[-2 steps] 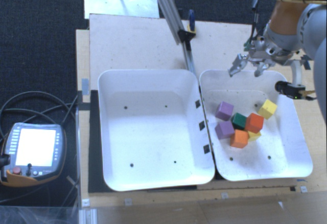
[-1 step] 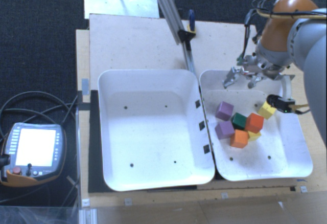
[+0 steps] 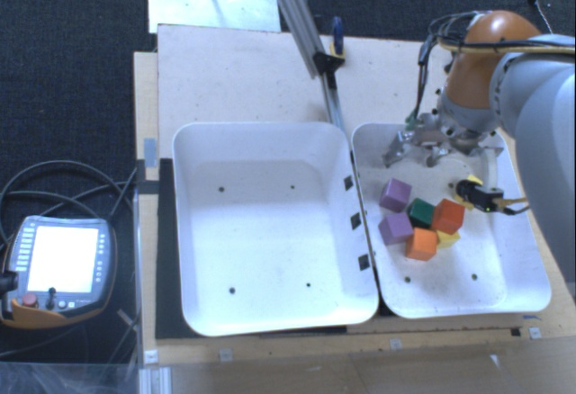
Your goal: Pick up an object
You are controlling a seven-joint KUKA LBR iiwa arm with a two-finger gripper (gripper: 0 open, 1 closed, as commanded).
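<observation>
- Overhead, the gripper hangs above the right bin (glossy white plastic); its finger state cannot be told.
- Blocky cubes cluster below it: purple cube, green cube, orange cube.

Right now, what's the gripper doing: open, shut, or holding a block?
Gripper: cannot be told; it hangs over the right bin, apart from the blocks.

Arm hangs over blocks, jaws perhaps empty.
</observation>
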